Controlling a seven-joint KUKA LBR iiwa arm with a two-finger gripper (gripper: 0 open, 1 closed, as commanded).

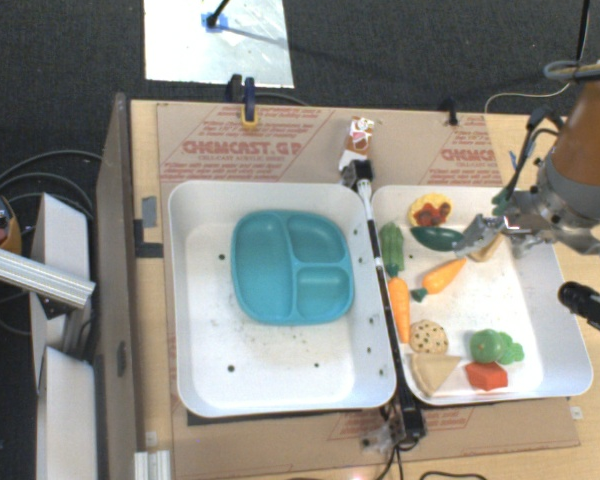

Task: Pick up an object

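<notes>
The right bin holds several toy foods. At its back lie a yellow-and-red piece and a dark green vegetable. A small orange carrot sits in the middle. A green pod and a long carrot lie along the left wall. Near the front are a cookie, a beige wedge, a broccoli and a red block. My gripper hangs low over the bin's back, just right of the dark green vegetable and above the small carrot. A beige bit shows at its tip.
The left bin holds a teal divided plate. A black part of the arm juts over the right bin's right rim. Cables trail behind the arm at the upper right. A small toy figure stands behind the bins' shared wall.
</notes>
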